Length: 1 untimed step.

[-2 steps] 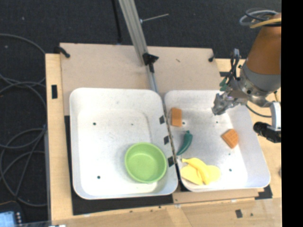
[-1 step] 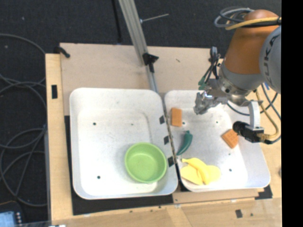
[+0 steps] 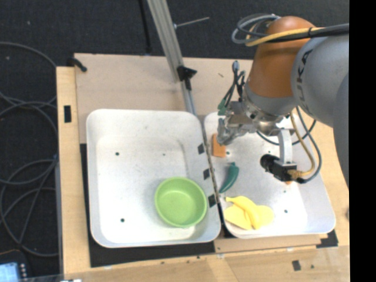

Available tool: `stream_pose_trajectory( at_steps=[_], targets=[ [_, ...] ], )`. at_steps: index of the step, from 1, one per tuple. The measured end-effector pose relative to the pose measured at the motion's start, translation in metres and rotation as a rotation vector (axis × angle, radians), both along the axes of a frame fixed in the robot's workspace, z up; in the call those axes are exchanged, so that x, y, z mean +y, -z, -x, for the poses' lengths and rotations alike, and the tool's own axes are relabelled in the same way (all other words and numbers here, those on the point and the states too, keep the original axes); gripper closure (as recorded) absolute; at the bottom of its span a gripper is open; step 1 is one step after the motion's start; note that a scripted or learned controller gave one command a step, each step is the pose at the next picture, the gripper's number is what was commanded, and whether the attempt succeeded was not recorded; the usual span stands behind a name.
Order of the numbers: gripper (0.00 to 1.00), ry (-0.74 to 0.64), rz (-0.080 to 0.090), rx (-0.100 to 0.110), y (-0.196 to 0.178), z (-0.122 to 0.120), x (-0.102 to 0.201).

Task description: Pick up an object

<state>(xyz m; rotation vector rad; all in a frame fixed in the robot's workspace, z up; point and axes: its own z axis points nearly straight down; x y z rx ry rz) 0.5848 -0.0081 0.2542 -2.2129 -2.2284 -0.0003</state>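
My gripper hangs over the left edge of the right bin, pointing down. Directly under its tip is a small orange block, close to the divider between the bins; whether the block is touched or held I cannot tell. A dark green curved piece lies a little below the block. A yellow soft object rests at the right bin's front left corner.
A light green bowl sits in the left bin near its front right corner. A slanted metal pole rises behind the bins. Black cabling and a connector dangle from the wrist over the right bin.
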Motion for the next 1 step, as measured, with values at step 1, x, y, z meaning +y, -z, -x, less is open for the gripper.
stream_pose_trajectory(
  at_steps=[1],
  targets=[
    [1.0,0.0,0.0,0.0,0.0101,0.0105,0.0534]
  ],
)
